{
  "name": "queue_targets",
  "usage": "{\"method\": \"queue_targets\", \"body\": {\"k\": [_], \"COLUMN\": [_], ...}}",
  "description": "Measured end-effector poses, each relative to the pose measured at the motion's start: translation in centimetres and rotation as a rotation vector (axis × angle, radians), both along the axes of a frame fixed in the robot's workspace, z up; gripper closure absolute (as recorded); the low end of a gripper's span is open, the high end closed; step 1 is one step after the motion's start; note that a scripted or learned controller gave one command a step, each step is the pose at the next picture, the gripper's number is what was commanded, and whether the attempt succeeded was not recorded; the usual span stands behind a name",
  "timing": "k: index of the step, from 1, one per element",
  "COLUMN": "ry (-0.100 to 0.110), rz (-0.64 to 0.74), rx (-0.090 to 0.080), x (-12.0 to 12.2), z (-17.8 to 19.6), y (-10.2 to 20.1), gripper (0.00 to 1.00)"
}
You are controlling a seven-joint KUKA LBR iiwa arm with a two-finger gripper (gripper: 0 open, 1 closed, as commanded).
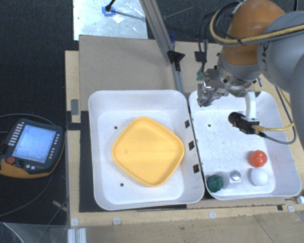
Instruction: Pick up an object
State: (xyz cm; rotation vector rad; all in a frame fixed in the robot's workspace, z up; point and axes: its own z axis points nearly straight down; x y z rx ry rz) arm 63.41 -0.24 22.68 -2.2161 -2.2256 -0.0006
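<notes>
The right bin (220, 140) holds an orange ball (258, 158), a white ball (259, 176), a small silver piece (235, 176) and a dark green lump (215, 181), all along its near edge. A yellow square plate (148, 151) lies in the left bin (99, 135). My gripper (206, 96) hangs over the far left corner of the right bin, well away from the small objects. Nothing shows beneath it but bare bin floor.
A black part on a yellow cable (242, 121) hangs from the arm over the middle of the right bin. A grey metal pole (159, 24) slants down to the gap behind the bins. A teach pendant (29, 147) lies off the bench at left.
</notes>
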Motion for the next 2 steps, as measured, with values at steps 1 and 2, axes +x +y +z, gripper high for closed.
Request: {"method": "queue_targets", "body": {"k": [1,2], "ry": [-0.002,-0.001], "rz": [0.0,0.0], "rx": [0.0,0.0], "x": [-2.0,-3.2], "z": [1.1,1.0], "y": [5.2,9.9], "gripper": [1.0,1.0]}}
